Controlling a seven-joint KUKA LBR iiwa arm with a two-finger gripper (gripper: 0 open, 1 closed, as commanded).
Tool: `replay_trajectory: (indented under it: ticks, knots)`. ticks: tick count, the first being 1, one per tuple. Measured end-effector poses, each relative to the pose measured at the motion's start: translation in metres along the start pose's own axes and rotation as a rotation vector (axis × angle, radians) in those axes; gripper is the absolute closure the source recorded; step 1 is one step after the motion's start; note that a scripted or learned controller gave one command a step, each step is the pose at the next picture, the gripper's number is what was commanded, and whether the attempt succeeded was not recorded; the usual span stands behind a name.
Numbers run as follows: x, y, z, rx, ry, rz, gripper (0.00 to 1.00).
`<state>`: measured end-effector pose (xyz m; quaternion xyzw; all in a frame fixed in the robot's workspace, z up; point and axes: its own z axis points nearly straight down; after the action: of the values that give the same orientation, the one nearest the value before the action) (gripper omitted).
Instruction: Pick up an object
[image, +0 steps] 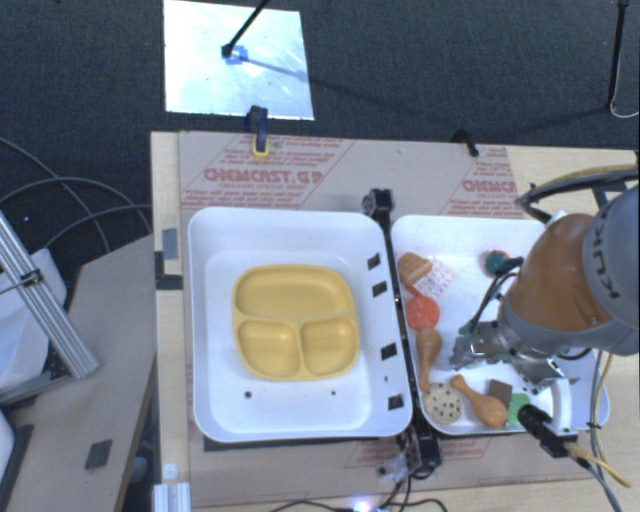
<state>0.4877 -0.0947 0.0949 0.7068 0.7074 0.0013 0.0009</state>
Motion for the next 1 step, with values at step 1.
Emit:
replay_trajectory:
  ticks: [1]
  knots:
    - [0.0,0.0012,-0.0103,-0.002,0.0,0.0,1.0]
